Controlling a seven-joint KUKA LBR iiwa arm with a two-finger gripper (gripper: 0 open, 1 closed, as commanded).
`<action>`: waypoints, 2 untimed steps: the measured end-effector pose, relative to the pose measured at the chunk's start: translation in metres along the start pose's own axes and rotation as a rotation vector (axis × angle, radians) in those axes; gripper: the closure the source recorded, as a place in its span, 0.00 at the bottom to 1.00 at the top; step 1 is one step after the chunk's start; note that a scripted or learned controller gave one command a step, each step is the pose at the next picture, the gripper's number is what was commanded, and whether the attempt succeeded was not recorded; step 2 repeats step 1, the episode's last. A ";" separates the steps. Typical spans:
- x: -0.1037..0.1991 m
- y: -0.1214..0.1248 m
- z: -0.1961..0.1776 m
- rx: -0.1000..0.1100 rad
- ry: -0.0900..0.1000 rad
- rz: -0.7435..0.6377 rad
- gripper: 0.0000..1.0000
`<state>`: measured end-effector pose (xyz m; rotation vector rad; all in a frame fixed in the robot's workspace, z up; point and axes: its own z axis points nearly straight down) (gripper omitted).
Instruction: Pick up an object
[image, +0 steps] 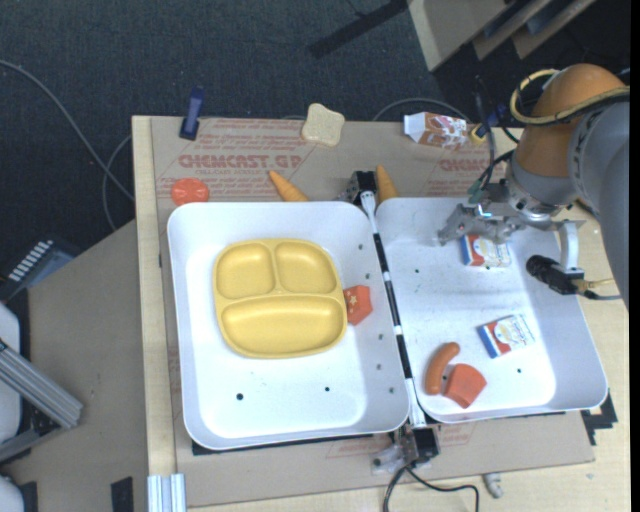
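Taking the yellow three-compartment plastic plate (279, 297) as the landmark, two shallow white bins are lying side by side: the left white bin (260, 410) is holding that one plate, and the right white bin (560, 385) is sitting to the plate's right. Nearest the camera, low and right of the plate, one orange sausage-shaped toy (440, 365) is lying in the right bin, touching one flat orange-red block (466, 384) just beside it. A little farther, one small white carton with blue and red print (503, 335) is lying well to the plate's right. Level with the plate and touching its right edge, one small red block (357, 303) is resting in the left bin. Farther back in the right bin, a second small white carton with blue and red print (484, 250) is lying directly under the two-finger gripper (483, 224), which is hanging low over it; whether the jaws are spread or pinching cannot be told, since the grey wrist is covering them. Beyond the bins, on the brown printed cardboard sheet (240, 155), one orange carrot-shaped toy (288, 187), one red round disc (188, 191), one tan bread-slice toy (323, 123), one blue clip (191, 112) and one crumpled white wrapper (437, 128) are lying, all behind the plate.
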<state>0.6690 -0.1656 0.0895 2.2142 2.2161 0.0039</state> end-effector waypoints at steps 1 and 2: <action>-0.001 0.002 -0.012 -0.006 -0.004 -0.001 1.00; -0.001 0.002 -0.012 -0.006 -0.004 -0.001 1.00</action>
